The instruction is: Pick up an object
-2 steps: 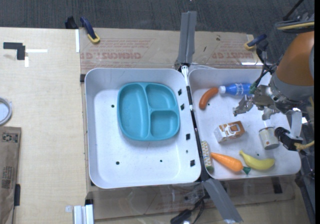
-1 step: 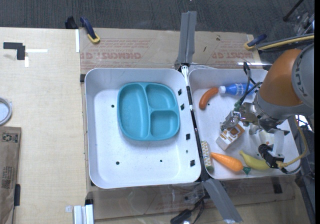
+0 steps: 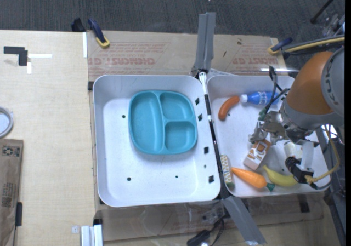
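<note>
Brown and white, a small carton (image 3: 256,155) lies in the right bin (image 3: 239,87), directly under the end effector (image 3: 267,132); whether the end effector is open or grips it cannot be told. Just beside the carton lie a carrot (image 3: 249,177) and a banana (image 3: 281,178). Farther back lie a sausage (image 3: 228,106) and a bottle (image 3: 256,97). A blue divided plate (image 3: 163,122) sits in the left bin (image 3: 112,146).

A divided plate (image 3: 163,122) lies in the left bin (image 3: 104,146); a carrot (image 3: 249,177) beside a banana (image 3: 279,178) in the right bin (image 3: 230,89).
</note>
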{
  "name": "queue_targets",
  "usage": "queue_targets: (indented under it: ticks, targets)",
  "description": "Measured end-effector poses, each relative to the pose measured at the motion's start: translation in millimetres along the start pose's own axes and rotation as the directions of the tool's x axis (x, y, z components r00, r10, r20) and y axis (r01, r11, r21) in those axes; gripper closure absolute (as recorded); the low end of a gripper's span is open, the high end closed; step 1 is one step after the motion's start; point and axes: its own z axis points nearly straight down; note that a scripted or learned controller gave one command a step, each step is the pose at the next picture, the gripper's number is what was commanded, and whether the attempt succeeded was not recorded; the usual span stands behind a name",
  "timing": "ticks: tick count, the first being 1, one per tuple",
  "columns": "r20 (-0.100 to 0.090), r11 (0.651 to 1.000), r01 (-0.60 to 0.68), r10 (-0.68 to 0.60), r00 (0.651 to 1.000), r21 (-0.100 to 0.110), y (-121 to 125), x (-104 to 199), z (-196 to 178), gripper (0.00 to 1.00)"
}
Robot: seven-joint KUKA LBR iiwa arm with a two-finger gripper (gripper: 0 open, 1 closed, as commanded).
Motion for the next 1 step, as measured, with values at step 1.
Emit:
queue_targets:
  ticks: [1]
  targets:
    - [0.002, 0.997, -0.082, 0.082, 0.997, 0.001, -0.4, 65.0, -136.2, 1.00]
